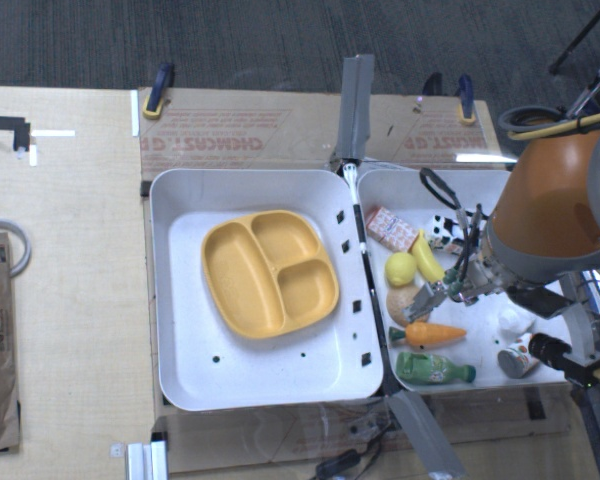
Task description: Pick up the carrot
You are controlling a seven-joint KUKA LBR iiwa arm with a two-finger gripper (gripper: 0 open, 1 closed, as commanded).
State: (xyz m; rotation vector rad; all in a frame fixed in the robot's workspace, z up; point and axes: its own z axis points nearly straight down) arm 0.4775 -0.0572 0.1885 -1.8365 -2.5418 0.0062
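Carrot (436, 335) lies on its side in the right bin (500, 173), lower right of frame, orange body pointing right, green top at its left end. It sits just above the green bottle (435, 371) and just below a round tan item (401, 301), so it is boxed in on two sides.

Gripper (427, 305) comes in from the right at a slant and hangs just above the carrot's left half, close to the tan item. My read: it is lining up a descent on the carrot, not gripping. Nothing visible between the fingers. Cannot tell whether the gripper is released or clenched, as the tips blur into clutter.

Rest of right bin: a lemon (401, 268) and a banana (427, 259) touching, a red-and-white packet (391, 228) above them, a small black-and-white toy (441, 234) by the arm. The left bin (170, 298) holds a yellow divided plate (270, 272), well apart from the action. The layout looks like a clutter bin plus a separate target bin.

Hidden: the arm's orange band (550, 203) and grey wrist cover the right part of the bin. Small objects at lower right are hard to identify. The bin's far right edge is cut off.

Risk: a tilted approach and tight neighbours could clip the tan item or roll the carrot.
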